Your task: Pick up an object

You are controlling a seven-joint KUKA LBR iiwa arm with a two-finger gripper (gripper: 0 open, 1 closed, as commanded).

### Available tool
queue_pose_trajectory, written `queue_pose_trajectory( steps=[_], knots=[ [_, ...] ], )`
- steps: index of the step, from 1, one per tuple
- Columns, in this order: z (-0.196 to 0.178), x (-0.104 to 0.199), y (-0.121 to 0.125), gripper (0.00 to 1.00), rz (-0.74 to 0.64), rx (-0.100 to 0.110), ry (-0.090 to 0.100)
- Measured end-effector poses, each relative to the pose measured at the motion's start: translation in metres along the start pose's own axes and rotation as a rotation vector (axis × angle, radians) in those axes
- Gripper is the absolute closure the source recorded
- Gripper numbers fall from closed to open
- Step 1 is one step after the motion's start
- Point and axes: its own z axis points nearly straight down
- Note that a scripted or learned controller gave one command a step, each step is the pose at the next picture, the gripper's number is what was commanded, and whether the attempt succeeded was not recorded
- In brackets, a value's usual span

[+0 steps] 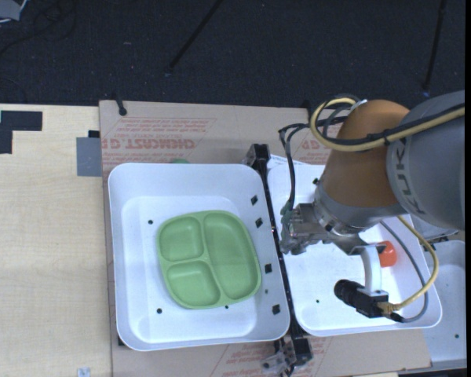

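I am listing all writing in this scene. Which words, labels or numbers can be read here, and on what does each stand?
Red print on the cardboard sheet behind the bins: it stands upside down and blurred, so no word reads surely.
Red print on the cardboard's front edge: too small and blurred to read.
Dark letters on the grey arm: partly seen, unreadable.

A: Noting colours. Both bins (133,210) are showing plain white; the divided plate (209,258) in the left one is showing pale green, unpatterned.

B: Arm (424,163) is reading grey, with the orange band (365,159) above the wrist. Yellow cable (337,108) is looping over it. A small orange-red object (388,254) is lying in the right bin. Cardboard (180,136) is showing tan with reddish print.
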Motion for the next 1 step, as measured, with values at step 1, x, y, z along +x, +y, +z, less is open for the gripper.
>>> queue_pose_trajectory(
  steps=[1],
  knots=[
    [0.0035,0.0473,-0.0012,1.00,-0.001,-0.001,0.000]
  ],
)
